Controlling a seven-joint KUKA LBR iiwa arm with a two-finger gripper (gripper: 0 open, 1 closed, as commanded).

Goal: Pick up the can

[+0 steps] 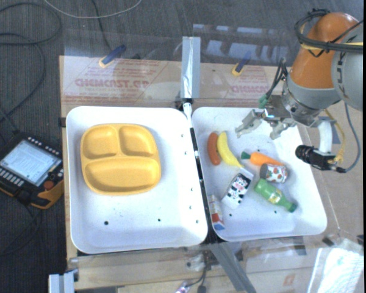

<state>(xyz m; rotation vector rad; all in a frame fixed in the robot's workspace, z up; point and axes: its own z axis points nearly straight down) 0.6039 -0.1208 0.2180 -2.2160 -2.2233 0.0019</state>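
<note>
Small can [274,173] lies tipped in the right bin, touching green bottle.

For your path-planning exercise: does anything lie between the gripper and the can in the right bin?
Yes. The toy carrot lies between the gripper and the can, right beside the can's upper edge.

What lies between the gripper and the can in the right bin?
In the camera view, the toy carrot lies between the open gripper and the can, almost touching the can's upper edge.
</note>
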